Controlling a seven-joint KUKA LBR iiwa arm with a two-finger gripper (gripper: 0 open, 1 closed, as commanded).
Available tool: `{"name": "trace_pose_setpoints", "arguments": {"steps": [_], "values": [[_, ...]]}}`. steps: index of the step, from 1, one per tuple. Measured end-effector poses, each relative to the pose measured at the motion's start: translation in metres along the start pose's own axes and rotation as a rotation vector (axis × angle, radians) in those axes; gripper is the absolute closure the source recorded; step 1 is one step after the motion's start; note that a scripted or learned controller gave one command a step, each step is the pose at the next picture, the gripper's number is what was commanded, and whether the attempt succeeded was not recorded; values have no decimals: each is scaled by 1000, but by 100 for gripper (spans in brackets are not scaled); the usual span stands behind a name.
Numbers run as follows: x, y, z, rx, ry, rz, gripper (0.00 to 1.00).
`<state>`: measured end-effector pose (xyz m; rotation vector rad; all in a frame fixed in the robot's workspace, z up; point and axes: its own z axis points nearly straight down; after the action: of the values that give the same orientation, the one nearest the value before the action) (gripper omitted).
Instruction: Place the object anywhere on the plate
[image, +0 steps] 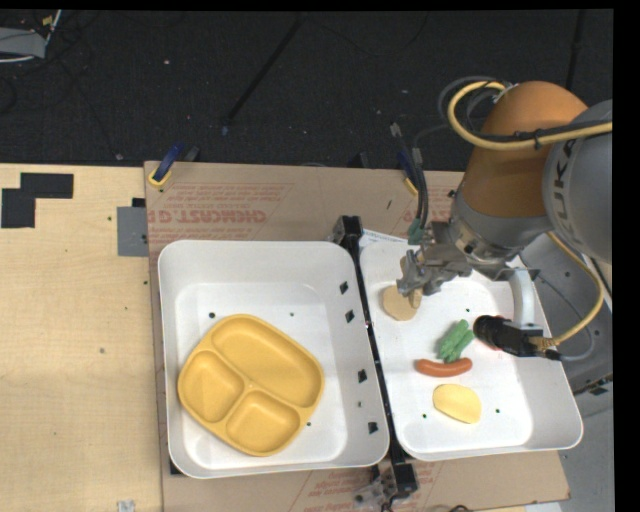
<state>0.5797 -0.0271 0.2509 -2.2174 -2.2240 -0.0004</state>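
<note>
- The yellow plate (251, 396) sits in the left bin (190, 275), toward its front, three compartments all bare — nothing has been delivered yet.
- The gripper (413, 285) hangs low over the right bin (560, 425), near its rear-left corner, right at a tan round piece (400, 305); I'd guess that's the object it wants.
- Whether the jaws are apart or clamped I cannot tell from here.
- Further toward the front lie a green piece (456, 340), a red sausage (443, 367) and a yellow slice (457, 403).
- So, by my reckoning, the job is barely begun: grasp, lift, carry across the divider, set down — all left.
</note>
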Motion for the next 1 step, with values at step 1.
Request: {"name": "trace_pose_setpoints", "arguments": {"steps": [1], "values": [[42, -14, -1, 0, 0, 0, 100]]}}
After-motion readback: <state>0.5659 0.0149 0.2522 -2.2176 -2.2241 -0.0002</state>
